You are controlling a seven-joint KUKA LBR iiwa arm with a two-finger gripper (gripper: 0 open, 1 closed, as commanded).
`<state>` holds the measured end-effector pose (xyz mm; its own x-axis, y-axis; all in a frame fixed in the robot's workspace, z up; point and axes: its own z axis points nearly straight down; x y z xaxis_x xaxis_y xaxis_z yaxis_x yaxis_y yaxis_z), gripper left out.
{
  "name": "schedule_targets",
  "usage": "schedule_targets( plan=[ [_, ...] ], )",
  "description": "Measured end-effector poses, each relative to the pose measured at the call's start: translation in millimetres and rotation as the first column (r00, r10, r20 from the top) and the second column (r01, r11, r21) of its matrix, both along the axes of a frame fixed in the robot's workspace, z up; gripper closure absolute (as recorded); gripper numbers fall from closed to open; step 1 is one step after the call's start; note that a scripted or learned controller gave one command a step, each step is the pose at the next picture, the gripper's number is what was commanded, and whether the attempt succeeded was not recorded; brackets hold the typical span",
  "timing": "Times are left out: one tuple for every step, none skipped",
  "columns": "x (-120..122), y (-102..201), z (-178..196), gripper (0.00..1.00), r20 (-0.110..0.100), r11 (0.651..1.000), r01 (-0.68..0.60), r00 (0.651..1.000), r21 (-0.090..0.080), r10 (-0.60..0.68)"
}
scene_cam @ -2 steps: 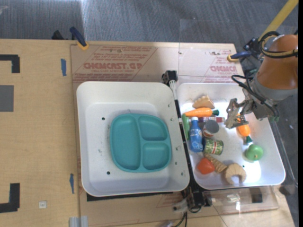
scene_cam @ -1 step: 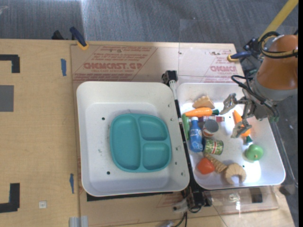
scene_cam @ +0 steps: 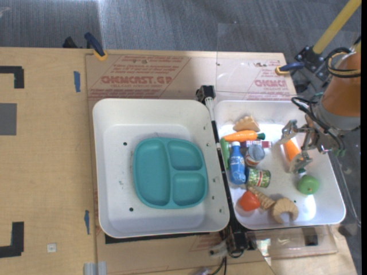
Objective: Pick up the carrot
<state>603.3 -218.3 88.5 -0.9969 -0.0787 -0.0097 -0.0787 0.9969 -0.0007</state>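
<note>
Orange and untouched, the carrot (scene_cam: 241,136) lay near the right bin's (scene_cam: 335,196) upper left, well apart from the gripper (scene_cam: 299,148), which pinched a different orange piece (scene_cam: 291,148); pickup remained undone.

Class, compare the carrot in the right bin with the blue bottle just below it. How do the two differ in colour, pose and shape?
The carrot is orange with a green tip; the blue bottle is blue with a white cap. In the camera view the carrot lies crosswise, left to right, while the bottle runs top to bottom. The carrot tapers; the bottle is stubbier, with even sides. Both lie in the right bin, near its left side.
</note>
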Motion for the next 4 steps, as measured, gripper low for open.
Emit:
schedule_targets(
  plan=[
    [5.2, 1.0, 15.2, 1.00, 0.017, 1.000, -0.001, 1.000, -0.003, 0.001],
    [-41.9, -4.5, 2.0, 1.00, 0.003, 0.948, -0.318, 0.948, -0.005, 0.318],
    [-42.6, -5.4, 1.0, 0.00, 0.001, 0.948, -0.318, 0.948, -0.006, 0.318],
    [-104.1, 33.9, 1.8, 0.00, 0.004, 0.982, -0.188, 0.982, -0.005, 0.188]
  ],
)
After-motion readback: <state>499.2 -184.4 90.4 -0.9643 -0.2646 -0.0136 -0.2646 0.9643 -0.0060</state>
